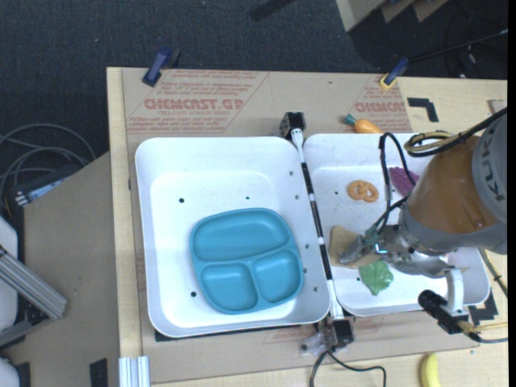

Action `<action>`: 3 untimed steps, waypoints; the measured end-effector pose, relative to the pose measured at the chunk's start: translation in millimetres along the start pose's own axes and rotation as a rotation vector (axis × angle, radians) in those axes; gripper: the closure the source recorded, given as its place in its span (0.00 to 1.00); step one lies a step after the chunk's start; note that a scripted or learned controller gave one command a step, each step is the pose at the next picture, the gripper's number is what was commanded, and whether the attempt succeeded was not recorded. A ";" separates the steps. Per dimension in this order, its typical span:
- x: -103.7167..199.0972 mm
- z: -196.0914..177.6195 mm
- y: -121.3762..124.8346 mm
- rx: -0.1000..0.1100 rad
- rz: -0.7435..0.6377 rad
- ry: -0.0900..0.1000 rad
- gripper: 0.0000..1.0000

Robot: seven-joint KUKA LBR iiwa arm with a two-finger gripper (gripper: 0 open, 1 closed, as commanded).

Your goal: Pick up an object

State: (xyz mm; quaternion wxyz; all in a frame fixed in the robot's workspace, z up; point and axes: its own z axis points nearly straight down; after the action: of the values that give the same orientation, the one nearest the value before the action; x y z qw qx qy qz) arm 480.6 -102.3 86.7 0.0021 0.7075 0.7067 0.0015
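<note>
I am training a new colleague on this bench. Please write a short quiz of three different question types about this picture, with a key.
1. True or false: the blue divided plate lies in the left bin.
2. Which thing lies in the right bin behind the gripper? A) pretzel B) spoon C) cup
3. Fill in: the green object lies in the ___ bin.

Key:
1. True.
2. A, the pretzel.
3. Right; it lies just below the gripper, toward the front edge.
</note>
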 end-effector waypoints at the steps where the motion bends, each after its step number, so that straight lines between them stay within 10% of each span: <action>1: -12.7 0.3 49.3 -0.001 0.000 0.000 0.00; 3: 9.3 0.5 127.1 -0.001 -0.002 0.000 0.00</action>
State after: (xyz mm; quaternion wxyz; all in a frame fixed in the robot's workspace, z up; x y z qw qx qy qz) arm 607.7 -93.2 86.9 0.0026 0.7069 0.7073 0.0018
